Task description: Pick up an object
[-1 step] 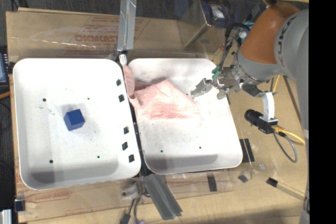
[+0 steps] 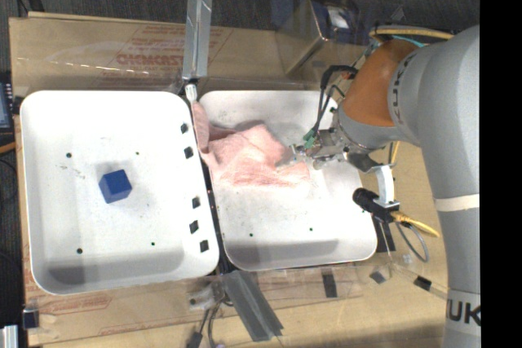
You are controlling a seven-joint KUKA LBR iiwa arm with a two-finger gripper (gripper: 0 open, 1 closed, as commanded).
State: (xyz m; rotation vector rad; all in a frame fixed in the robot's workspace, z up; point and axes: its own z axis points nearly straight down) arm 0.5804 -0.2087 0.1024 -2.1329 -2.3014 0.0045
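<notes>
- Grey and bulky, my arm [image 2: 444,167] fills the right side of the view as the nearest thing to the camera, its orange band [image 2: 375,90] just above the wrist
- From there my wrist bends down into the right bin [image 2: 277,244], and my tool [image 2: 303,151] sits low at the right edge of the pink cloth [image 2: 245,155]
- That cloth lies crumpled in the upper left part of the right bin, close to the wall shared with the left bin [image 2: 49,257]
- A blue cube [image 2: 115,185] rests alone in the left bin, well apart from my tool
- Whether my tool is spread or pressed together I cannot tell; it is small and mixed with cables at this angle
- I judge the cloth to be the object in hand, since my tool is right at its edge
- To do this well, I should pinch a raised fold rather than the flat hem, so that fabric really gets between the tips
- I should lift straight up and slowly; soft cloth can slip out or drag along the bin floor
</notes>
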